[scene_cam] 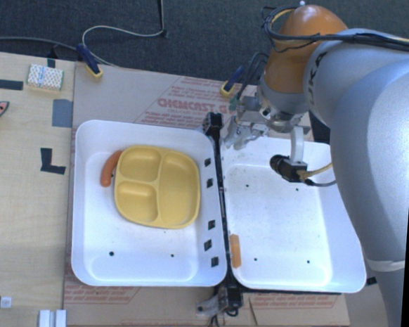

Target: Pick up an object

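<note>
Hovering: fingers [243, 135] over bin divider | grip unclear | yellow tray [157, 186] left bin [88, 206]

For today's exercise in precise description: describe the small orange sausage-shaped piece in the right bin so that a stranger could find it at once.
Start at the right-hand shallow white bin, the one under the grey robot arm. Follow its left wall, beside the divider, down toward the near corner: the small orange sausage-shaped piece lies there. Its twin lies in the left bin, against the yellow divided plate.
</note>
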Motion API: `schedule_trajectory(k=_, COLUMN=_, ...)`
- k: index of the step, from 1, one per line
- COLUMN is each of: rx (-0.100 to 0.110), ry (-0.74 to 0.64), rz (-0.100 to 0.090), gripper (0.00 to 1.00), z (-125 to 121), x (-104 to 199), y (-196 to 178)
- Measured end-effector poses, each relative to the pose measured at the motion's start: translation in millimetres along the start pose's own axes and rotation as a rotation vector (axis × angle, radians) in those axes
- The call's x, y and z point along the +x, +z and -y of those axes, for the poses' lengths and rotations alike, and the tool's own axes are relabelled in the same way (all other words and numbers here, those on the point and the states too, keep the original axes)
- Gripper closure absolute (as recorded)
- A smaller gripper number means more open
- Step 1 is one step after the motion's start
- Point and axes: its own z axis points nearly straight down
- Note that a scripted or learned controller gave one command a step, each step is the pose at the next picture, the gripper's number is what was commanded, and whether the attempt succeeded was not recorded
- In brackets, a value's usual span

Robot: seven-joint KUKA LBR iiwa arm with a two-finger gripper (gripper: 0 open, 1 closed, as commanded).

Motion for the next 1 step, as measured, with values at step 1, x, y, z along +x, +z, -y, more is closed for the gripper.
schedule_trajectory(k=1, rx=0.000, ry=0.000, rz=0.001, gripper=0.00, z=0.0, x=-0.2, y=0.1)
